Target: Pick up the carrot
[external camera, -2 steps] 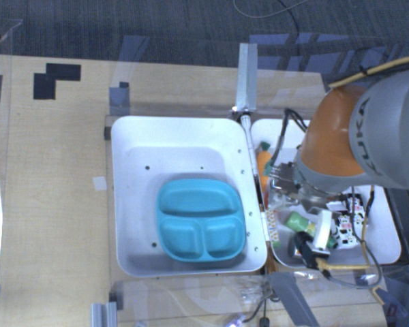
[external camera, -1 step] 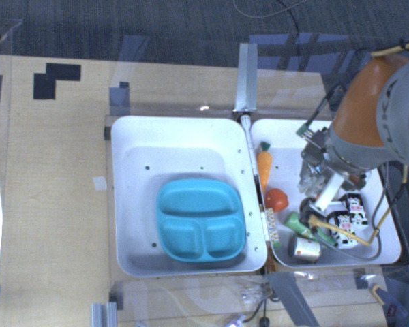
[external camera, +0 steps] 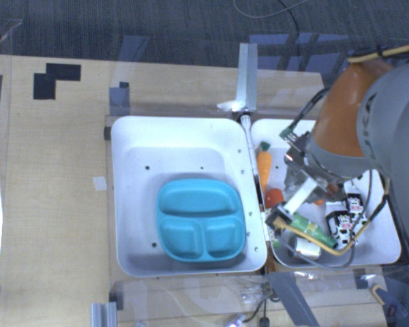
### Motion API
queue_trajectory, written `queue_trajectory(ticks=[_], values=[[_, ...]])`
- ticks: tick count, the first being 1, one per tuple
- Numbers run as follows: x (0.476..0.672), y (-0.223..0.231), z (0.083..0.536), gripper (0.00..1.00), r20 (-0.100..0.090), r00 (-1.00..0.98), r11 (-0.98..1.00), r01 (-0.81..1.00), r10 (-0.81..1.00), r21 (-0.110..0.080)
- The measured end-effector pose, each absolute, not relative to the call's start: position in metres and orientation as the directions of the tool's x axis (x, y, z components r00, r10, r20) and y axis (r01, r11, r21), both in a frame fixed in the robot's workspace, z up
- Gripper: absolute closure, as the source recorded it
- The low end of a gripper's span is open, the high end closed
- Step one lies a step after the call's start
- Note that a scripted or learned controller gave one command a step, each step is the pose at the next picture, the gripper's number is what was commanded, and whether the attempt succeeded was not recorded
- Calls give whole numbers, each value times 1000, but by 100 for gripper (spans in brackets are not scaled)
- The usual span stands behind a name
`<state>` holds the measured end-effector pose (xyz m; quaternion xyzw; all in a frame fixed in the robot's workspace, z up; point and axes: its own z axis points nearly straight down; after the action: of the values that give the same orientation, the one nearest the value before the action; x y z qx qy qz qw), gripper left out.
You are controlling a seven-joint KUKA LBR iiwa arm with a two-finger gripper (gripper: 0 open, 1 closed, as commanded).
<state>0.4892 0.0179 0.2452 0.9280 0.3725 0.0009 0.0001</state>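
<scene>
Currently: Carrot Not Yet Grasped, Handling and Grip Notes

**Location.** The reference is the blue divided plate in the left bin. The carrot lies to the right of the plate and farther up the view, across the dividing wall, in the right bin. It lies lengthwise close beside that wall, with its green top at the end farthest from the plate. A small red item sits just off the carrot's near end, also right of the plate. A green item lies farther right of the plate.

**Gripper.** The gripper hangs right of the plate, beyond the carrot and near it. Whether it is open or closed cannot be told from this view. Nothing is visibly held.

**Handling.** The carrot is probably a light, rigid toy with a smooth, tapered body. A taper tends to squeeze out of the jaws toward the thin end.

**Grip point.**
1. Take hold across the thick orange section, just below the green top.
2. Close across the short axis, not along the length.
3. Allow for the wall, since clearance on the plate side looks tight.
</scene>
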Motion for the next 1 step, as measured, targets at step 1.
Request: queue_trajectory(ticks=[1], values=[[491, 72, 262, 100, 5, 980, -980, 201, 201, 0]])
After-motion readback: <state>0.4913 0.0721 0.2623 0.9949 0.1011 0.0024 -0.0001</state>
